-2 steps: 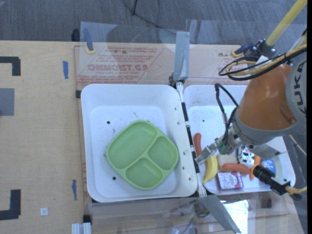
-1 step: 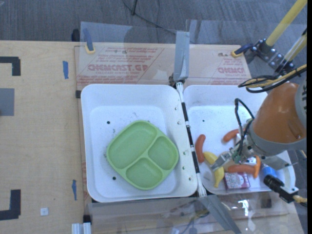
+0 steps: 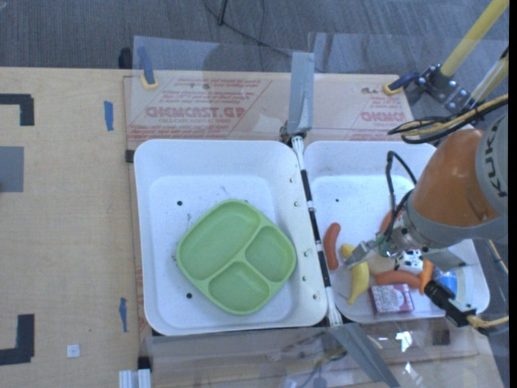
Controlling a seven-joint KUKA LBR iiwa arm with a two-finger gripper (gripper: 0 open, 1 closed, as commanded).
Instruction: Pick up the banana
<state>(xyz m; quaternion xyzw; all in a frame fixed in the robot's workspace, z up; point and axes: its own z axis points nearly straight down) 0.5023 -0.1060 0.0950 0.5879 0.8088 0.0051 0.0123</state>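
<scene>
Pincer (image 3: 373,249) is seen low in the right bin (image 3: 355,164), just above the banana (image 3: 359,281); finger state cannot be told. Banana is lain at lower centre-right, beside a pink packet (image 3: 391,298).

Bright, even overhead light gives soft shadows, the white bins (image 3: 218,176) look nearly washed out, and the picture is slightly soft throughout.
</scene>
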